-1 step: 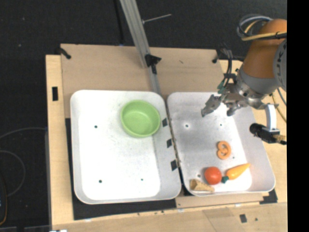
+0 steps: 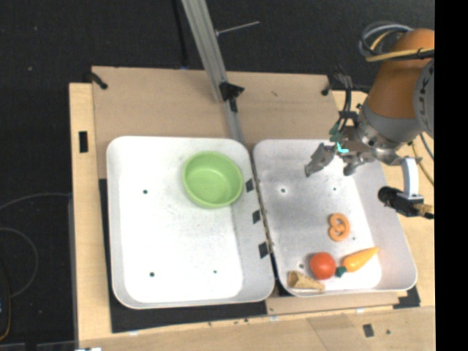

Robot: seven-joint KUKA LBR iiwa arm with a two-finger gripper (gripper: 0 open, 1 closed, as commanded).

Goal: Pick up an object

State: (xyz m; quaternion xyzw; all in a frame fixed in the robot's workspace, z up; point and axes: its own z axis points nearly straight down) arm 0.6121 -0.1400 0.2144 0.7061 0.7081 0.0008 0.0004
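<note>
1. Camera view is showing the candidates lying in the right bin [image 2: 292,167]: a pretzel [image 2: 338,227] mid-bin, and along the near edge a tomato [image 2: 322,265], a carrot [image 2: 359,259] just beside it and a pale wedge [image 2: 305,281] at the corner.
2. Nothing is being lifted yet; all four are resting on the bin floor, so the pick is not yet made.
3. Hovering over the far part of that bin, the gripper [image 2: 336,164] is standing well apart from those items, its fingers spread open with nothing between them.
4. By my judgement, descending, closing and lifting are all left to do.
5. Sitting alone in the left bin [image 2: 146,254] is a green bowl [image 2: 213,180], near its far right corner.
6. Both bins are lying side by side on the desk [image 2: 161,101].
</note>
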